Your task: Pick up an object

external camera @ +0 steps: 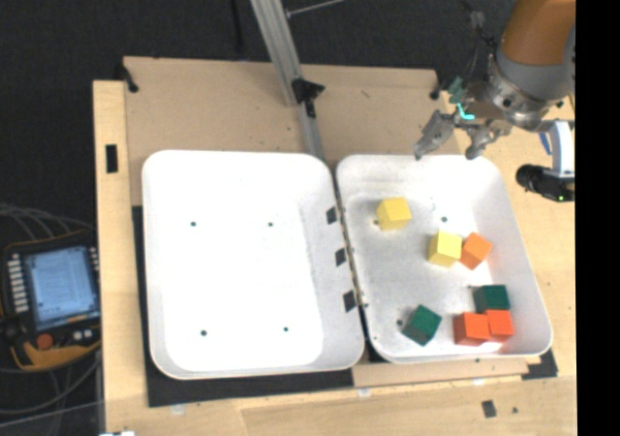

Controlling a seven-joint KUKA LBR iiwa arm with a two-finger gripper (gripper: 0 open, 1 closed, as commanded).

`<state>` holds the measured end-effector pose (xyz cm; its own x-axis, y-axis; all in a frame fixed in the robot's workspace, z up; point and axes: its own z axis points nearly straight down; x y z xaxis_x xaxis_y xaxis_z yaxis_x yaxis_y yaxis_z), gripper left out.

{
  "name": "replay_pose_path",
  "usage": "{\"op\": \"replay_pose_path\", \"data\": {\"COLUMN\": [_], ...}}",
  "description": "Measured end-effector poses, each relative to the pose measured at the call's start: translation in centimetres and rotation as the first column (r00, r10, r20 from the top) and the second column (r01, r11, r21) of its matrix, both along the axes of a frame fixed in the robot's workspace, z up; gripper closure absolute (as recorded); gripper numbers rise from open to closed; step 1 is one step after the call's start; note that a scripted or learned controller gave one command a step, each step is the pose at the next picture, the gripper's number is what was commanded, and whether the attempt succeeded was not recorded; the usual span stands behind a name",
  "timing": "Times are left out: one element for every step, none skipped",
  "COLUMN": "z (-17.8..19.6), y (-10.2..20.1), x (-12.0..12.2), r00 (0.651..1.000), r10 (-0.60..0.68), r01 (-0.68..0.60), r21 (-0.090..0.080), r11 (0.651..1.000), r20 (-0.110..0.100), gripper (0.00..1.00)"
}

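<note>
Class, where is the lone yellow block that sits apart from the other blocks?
The lone yellow block lies in the right bin, toward its far left part, up-left of the yellow-and-orange pair.

Hand (452,143) spread, empty, above right bin (518,231) far rim.
</note>
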<state>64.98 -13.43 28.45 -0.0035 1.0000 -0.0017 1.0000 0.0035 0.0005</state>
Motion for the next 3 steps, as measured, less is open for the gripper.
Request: {"op": "replay_pose_path", "data": {"z": [-6.0,-12.2,-15.6], "y": [-0.9,-1.4,-1.7], "x": [-0.3,-0.7,0.2], "r00": [1.0,1.0,1.0], "r10": [-0.005,-0.005,-0.005], "r01": [0.005,0.005,0.005], "r21": [0.0,0.0,-0.001], "r11": [1.0,1.0,1.0], "r20": [-0.005,-0.006,0.014], "gripper": [0.0,0.0,0.0]}}
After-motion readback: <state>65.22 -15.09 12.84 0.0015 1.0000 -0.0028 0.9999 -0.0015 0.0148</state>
